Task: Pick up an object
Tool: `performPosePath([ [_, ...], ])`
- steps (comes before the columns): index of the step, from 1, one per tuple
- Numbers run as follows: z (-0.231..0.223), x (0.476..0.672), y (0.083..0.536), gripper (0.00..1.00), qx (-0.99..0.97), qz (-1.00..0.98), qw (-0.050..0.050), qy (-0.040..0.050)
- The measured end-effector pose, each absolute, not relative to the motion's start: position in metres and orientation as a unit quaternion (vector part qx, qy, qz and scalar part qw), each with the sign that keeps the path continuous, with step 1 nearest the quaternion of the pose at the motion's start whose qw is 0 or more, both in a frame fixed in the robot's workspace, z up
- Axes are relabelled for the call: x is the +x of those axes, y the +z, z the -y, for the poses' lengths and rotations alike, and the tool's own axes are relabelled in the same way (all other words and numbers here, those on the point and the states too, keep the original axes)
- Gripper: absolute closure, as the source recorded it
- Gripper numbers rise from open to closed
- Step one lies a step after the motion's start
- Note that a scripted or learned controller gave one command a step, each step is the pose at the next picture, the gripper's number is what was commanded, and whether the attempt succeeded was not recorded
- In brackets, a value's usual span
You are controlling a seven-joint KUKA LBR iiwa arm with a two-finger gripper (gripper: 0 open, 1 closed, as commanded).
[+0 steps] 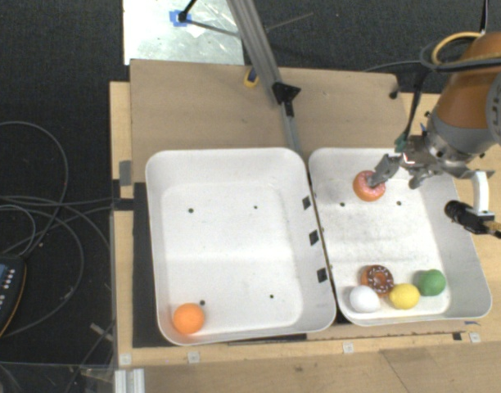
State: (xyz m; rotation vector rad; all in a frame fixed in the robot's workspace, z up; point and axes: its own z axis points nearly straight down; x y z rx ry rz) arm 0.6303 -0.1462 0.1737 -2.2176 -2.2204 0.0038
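A pink, peach-like object (pixel 367 187) lies near the back of the right bin (pixel 467 256). My gripper (pixel 400 176) hangs over that bin's back right part, and its fingers stand open. The left fingertip (pixel 385 170) is right at the pink object's upper right edge, while the other finger (pixel 418 178) is well to the right of it. The pink object is beside the fingers, not between them. An orange ball (pixel 188 318) rests in the front left corner of the left bin (pixel 226 164).
Along the right bin's front wall lie a chocolate donut (pixel 378 278), a white ball (pixel 364 299), a yellow ball (pixel 404 295) and a green ball (pixel 431 282). A slanted metal pole (pixel 263 47) rises behind the bins. Cables hang at the arm's right side.
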Motion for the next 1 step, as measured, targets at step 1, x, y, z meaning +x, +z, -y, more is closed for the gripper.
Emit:
performPosePath([
  [1,0.1466,0.6237,0.1297,0.00,-0.707,0.707,0.001,0.0010],
])
